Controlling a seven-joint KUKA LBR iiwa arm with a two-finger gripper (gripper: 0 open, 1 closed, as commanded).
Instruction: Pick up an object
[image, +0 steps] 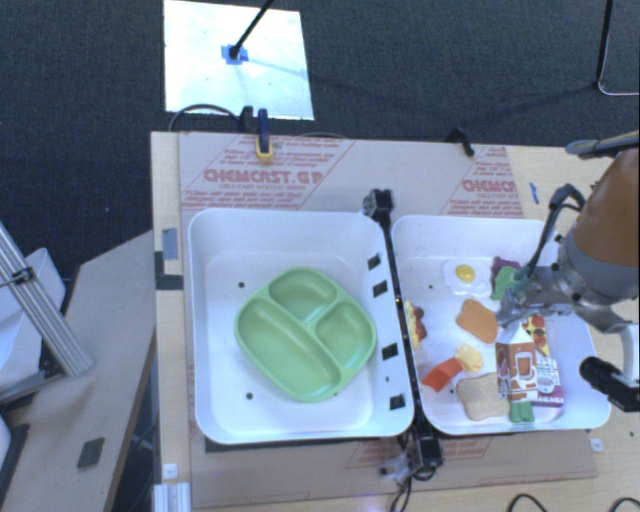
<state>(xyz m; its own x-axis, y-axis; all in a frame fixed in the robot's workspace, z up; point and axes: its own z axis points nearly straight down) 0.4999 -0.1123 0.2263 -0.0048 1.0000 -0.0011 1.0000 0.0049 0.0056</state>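
While the pincer (512, 293) is hanging over the right bin (430, 240), its tips are blurring into the clutter, so I cannot tell their state. One green tray (305, 333) is sitting in the left bin (215, 235); roughly eight food toys are lying right, a fried egg (465, 272) among them.

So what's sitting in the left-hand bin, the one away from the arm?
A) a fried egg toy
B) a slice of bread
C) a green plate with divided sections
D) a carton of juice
C: a green divided plate lies alone in the left bin, while the small food toys, such as the fried egg and bread slice, lie in the right bin.
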